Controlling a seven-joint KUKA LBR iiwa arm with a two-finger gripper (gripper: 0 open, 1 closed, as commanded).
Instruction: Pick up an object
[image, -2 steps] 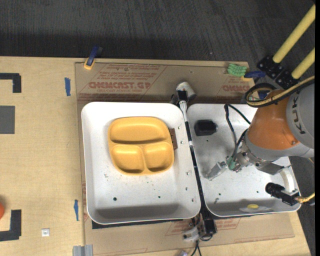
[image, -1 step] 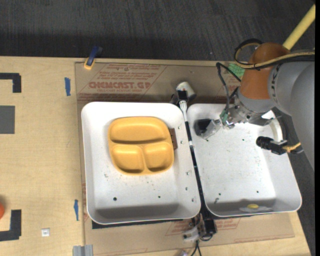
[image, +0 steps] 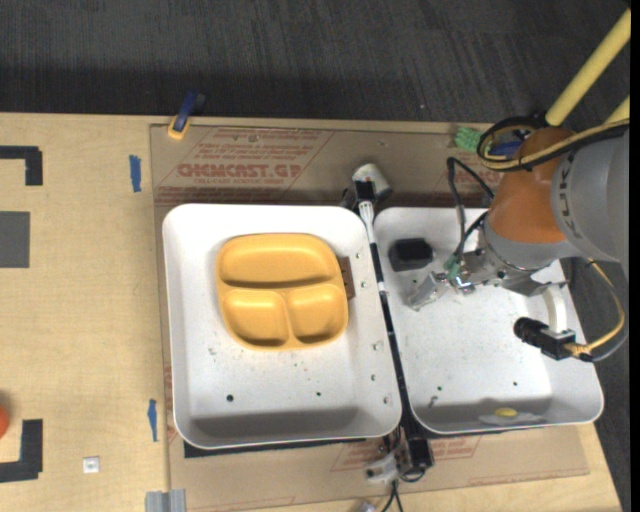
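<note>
Hovering metal hand (image: 428, 290), grip state unclear, near matte black block (image: 409, 252).

Yellow tray (image: 283, 290); seemingly black block (image: 409, 252)

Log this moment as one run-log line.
arm: over right bin | gripper: low by black block, grasp unconfirmed | left bin: yellow divided tray | small yellow piece: right bin's near edge

right bin (image: 480, 350): floor mostly open | obstacle: black object (image: 409, 252), perhaps near the wall
</note>
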